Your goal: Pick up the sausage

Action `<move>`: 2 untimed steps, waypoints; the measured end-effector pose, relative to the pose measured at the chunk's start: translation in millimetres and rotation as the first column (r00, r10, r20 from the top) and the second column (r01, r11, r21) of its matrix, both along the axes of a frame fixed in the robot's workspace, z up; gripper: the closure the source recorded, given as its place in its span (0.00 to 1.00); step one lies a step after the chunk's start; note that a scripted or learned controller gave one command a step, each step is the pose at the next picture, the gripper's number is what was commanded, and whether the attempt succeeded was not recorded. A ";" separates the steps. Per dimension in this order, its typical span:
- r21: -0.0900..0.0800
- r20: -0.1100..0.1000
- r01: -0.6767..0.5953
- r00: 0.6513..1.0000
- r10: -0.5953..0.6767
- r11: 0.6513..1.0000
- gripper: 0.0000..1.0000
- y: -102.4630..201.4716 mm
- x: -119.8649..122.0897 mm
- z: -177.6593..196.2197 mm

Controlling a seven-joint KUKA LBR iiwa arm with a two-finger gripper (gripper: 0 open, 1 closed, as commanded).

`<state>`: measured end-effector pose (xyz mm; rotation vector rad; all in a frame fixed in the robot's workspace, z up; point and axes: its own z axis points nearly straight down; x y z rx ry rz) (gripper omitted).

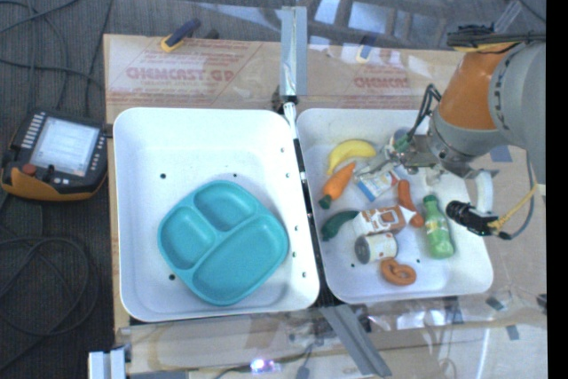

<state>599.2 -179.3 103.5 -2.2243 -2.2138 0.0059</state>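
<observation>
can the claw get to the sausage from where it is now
Probably yes. The claw hovers over the right bin, and the sausage lies just below it, top side uncovered. The carton and green bottle crowd its sides, so it could be tight.

Right bin (pixel 337 280) is crowded — green bottle (pixel 436 228) at three o'clock of the sausage (pixel 405 193), carton (pixel 375 185) at nine; left bin's rim (pixel 142 182) open around the teal tray (pixel 224 241).

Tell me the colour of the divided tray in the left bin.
Teal: the tray shows clearly in the camera view.
</observation>
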 end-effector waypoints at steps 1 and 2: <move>-0.003 0.013 0.024 1.000 -0.024 1.000 0.00 2.0 -26.0 -16.9; -0.008 0.016 0.025 1.000 -0.025 1.000 1.00 -0.5 -25.0 -7.6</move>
